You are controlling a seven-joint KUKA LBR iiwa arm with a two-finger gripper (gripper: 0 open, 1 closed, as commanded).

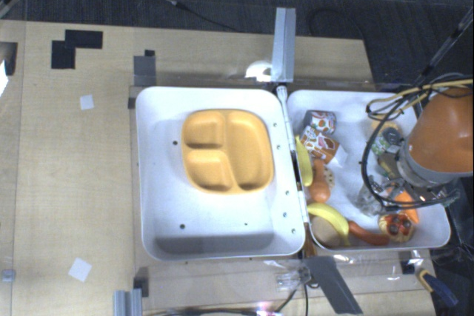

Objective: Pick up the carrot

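Observation:
The carrot [320, 184] is a short orange piece lying in the right bin [348, 103] near its left wall, just above a banana [329, 218]. My gripper [390, 197] hangs low over the right half of that bin, to the right of the carrot and apart from it. The grey wrist and its orange band [443, 133] cover most of the gripper from above. A small orange thing [406, 197] shows at the edge of the wrist; I cannot tell what it is.
The left bin [159, 159] holds a yellow divided plate [226, 150]. The right bin also contains a printed snack packet [320, 133], a long red-orange item [366, 233], a round fruit-patterned object [398, 226] and a green-yellow strip [304, 159]. Black cables [378, 152] loop beside the wrist.

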